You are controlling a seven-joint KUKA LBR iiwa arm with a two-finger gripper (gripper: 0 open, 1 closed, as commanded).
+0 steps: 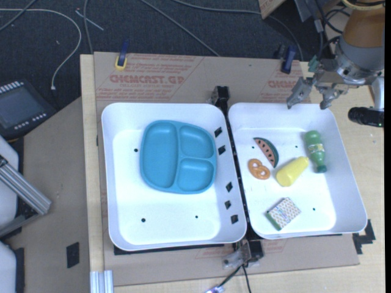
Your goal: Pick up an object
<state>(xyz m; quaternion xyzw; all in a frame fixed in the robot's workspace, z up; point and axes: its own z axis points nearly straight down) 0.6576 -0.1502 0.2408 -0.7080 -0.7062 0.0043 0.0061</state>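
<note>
My gripper [312,97] hangs above the back rim of the right bin [349,182], open, its two fingers spread with nothing between them. Below it in that bin lie a green bottle [316,151], a yellow bottle-shaped toy [291,171], a watermelon slice [267,151], a pretzel [259,169] and a small patterned sponge block [283,213]. All of these rest on the bin floor, apart from the gripper.
The left bin [122,212] holds a blue divided plate [178,157]. Black clips [220,94] join the bins along the middle. Cardboard [183,75] lies beneath the bins, with cables on the dark floor behind.
</note>
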